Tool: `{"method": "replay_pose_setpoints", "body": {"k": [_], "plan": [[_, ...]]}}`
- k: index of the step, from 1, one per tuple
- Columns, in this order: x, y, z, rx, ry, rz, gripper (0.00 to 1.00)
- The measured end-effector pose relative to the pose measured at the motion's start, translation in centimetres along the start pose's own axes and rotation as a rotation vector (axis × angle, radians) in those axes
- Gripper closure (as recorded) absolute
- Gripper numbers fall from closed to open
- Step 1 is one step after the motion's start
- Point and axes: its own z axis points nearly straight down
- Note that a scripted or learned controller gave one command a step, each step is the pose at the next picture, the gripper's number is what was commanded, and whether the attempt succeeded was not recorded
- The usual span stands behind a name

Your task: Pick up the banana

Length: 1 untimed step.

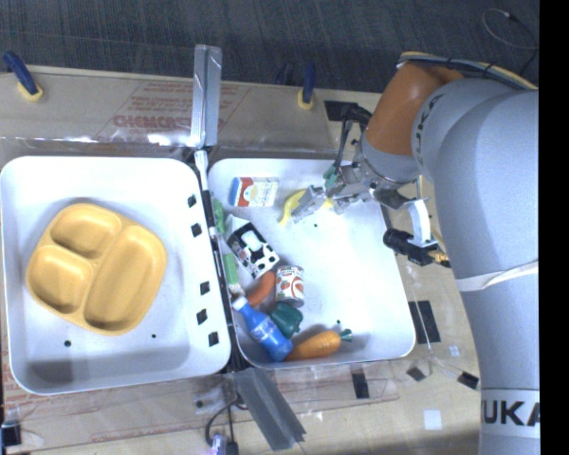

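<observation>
Gripper (315,200) seemingly at the half-hidden banana (291,205)

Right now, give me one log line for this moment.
task: pick banana | gripper: at banana, right bin | grasp: unclear | left bin: yellow tray

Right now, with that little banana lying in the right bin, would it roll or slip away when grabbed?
The banana looks like a small, glossy toy, so it is probably light, stiff and somewhat slippery. Its curved, elongated shape suggests it would rock or pivot rather than roll far. The hand sits right beside it, so a nudge could easily slide it across the smooth white bin.
</observation>
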Motion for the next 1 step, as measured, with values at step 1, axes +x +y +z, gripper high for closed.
{"method": "replay_pose_setpoints", "body": {"k": [1], "plan": [[0.09,0.00,-0.62,0.005,0.001,-0.005,1.00]]}}
